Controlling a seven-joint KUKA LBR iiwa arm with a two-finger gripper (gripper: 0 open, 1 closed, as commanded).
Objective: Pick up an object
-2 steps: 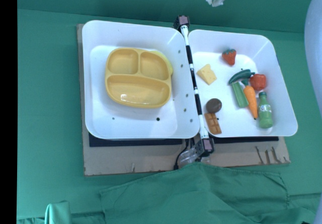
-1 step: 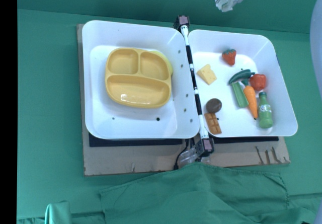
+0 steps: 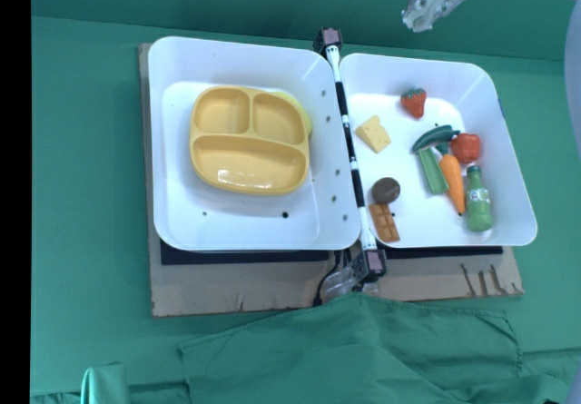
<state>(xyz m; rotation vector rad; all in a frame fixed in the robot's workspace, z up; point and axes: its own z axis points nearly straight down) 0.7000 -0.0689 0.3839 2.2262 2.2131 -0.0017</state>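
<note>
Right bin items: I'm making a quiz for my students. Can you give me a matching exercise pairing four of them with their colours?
Things:
1. strawberry
2. cheese wedge
3. bottle
4. carrot

Colours:
A. orange
B. green
C. red
D. pale yellow

Pairs: 1-C, 2-D, 3-B, 4-A

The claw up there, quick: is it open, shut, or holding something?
Claw: above the right bin, nothing visible between its fingers; open or shut cannot be told.
</note>
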